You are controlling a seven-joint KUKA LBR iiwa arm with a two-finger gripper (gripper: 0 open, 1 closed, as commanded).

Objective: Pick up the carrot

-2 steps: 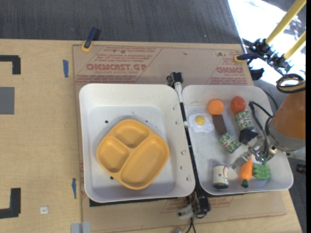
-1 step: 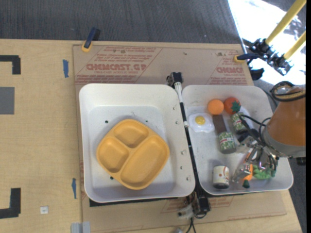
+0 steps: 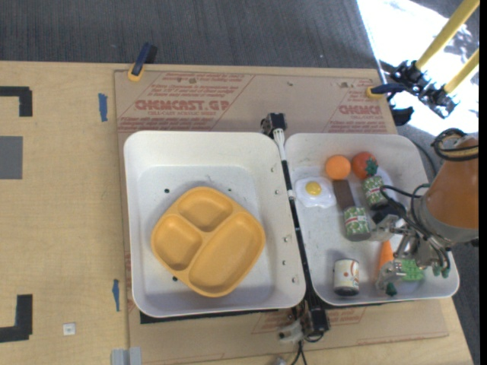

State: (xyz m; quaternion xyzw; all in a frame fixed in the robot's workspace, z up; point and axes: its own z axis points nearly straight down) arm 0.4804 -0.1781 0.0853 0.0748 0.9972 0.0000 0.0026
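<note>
Your carrot (image 3: 386, 252) lies near the right bin's (image 3: 312, 291) front right corner, leaves toward the front edge. I can't tell the gripper's (image 3: 415, 243) state. The carrot is probably light, stiff and smooth; grip mid-body.

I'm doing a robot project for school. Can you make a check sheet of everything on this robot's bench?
Surface: cardboard-covered bench, two white bins; right bin.
Job's things: carrot in right bin, near the gripper.
Clutter: yellow divided plate in left bin; fried egg, orange, cans, small cup.
Grippers: over right bin's right side; fingers unclear.
Cables: black wire by the wrist.
Surroundings: grey carpet, clamps.
</note>
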